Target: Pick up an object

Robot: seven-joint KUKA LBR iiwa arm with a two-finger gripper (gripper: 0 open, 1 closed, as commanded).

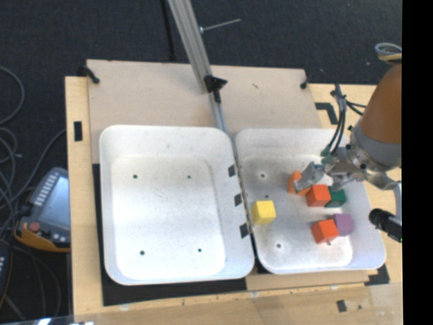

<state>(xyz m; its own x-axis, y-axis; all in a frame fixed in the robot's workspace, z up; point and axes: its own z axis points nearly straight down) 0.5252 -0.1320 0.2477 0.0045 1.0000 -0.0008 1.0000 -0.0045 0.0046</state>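
Orange block [318,195] in right bin [270,147], just below gripper [312,177], finger spread cannot be made out, green piece [337,197] touching its right, second orange block [325,231] and purple block [344,224] nearer front, yellow block [264,211] by left wall.

Pale wooden tabletop [169,90] on dark carpeted floor [81,19], lit evenly from above.
Left of the end effector [318,176], far off past the tabletop edge: black cables [13,114] looped over the floor and a grey handheld pendant [51,198] with an orange part beneath. Up and to the left: a slanted aluminium rail [189,36] crossing a lighter board [135,93] laid on the tabletop.
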